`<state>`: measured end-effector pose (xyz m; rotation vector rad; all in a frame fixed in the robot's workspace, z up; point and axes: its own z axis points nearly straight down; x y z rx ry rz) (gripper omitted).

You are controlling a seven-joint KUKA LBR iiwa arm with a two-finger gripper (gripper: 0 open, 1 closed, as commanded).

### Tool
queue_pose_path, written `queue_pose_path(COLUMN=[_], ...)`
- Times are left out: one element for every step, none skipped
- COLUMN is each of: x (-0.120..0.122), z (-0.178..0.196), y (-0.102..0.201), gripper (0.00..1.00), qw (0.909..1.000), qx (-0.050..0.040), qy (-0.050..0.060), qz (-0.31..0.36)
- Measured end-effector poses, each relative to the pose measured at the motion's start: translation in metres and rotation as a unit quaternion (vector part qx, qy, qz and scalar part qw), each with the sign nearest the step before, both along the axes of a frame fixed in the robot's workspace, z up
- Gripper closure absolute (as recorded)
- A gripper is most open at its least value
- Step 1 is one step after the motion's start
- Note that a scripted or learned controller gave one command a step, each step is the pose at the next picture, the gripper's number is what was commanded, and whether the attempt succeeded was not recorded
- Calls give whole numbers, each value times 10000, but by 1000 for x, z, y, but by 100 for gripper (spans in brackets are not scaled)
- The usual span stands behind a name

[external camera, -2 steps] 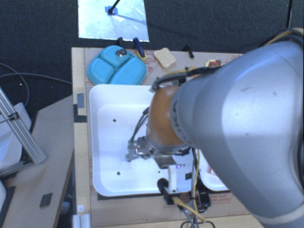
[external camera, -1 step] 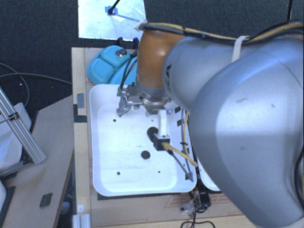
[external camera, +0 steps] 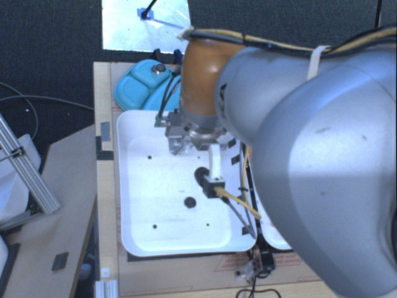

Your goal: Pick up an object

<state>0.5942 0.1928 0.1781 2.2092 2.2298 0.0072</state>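
My gripper [external camera: 178, 143] hangs under the orange wrist band, low over the back middle of the left white bin [external camera: 136, 185]. A small dark round thing [external camera: 190, 202] lies on the bin floor, toward the front and a little right of the gripper, apart from it. I see nothing held at the gripper. The grey arm hides nearly all of the right bin.
A light blue plastic object [external camera: 144, 84] sits behind the left bin, just beyond its back rim. A pale shiny sheet [external camera: 146, 14] lies further back. Aluminium rails [external camera: 28, 172] lean at the far left, off the bench.
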Motion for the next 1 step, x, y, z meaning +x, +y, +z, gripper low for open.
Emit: queue_pose_path(x=[28], z=[93], y=[33], gripper=[100], qw=[10000], qx=[20], qy=[-40], qz=[-12])
